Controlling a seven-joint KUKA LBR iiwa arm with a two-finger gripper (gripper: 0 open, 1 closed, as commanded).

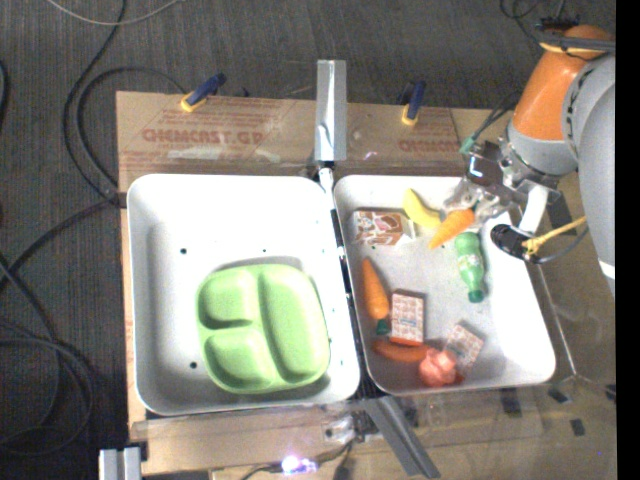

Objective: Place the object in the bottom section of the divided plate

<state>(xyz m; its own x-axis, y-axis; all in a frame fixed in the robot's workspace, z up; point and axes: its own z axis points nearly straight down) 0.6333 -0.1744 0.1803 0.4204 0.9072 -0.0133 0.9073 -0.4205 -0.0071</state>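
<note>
A green divided plate [262, 328] lies in the left bin [160, 228], toward its front. Its one long section runs down the right side, and two smaller ones sit on the left. My gripper [474, 206] is over the far right corner of the right bin [540, 328]. It is shut on the upper end of a small orange carrot [451, 228]. The carrot hangs tilted, with its tip pointing down-left.
The right bin also holds a yellow banana [420, 208], a printed packet [378, 226], a green bottle [470, 263], a second carrot [374, 288], a small box [407, 315], a red pepper [400, 350], a pink lump [438, 368] and a wrapper [463, 343]. A metal divider [330, 108] stands between the bins.
</note>
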